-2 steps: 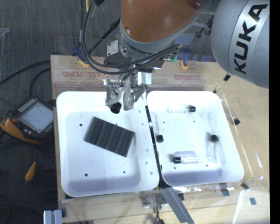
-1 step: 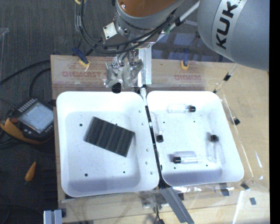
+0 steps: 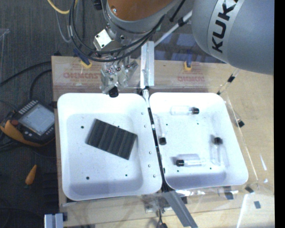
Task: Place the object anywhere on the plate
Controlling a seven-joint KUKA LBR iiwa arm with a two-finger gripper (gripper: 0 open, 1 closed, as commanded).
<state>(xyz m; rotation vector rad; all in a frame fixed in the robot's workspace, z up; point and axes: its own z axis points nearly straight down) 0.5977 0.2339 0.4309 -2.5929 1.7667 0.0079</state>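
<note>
The gripper (image 3: 111, 87) hangs over the far rim of the left bin (image 3: 67, 107), close under the orange band of the arm (image 3: 133, 9). A small clear vial with a dark cap (image 3: 113, 92) seems to sit at its tip, but whether the fingers truly clamp it I cannot tell — cables and shadow crowd that spot.

The dark ribbed plate (image 3: 111, 139) lies flat and slightly turned in the middle of the left bin, well apart from the gripper and nearer the viewer. That leaves it open to an approach from above.

The right bin (image 3: 231, 116) holds four more capped vials (image 3: 187, 162), lying on their sides and scattered apart — likely the stock to draw from.

My judgement: the carry is midway, with the set-down on the plate not yet done.
</note>
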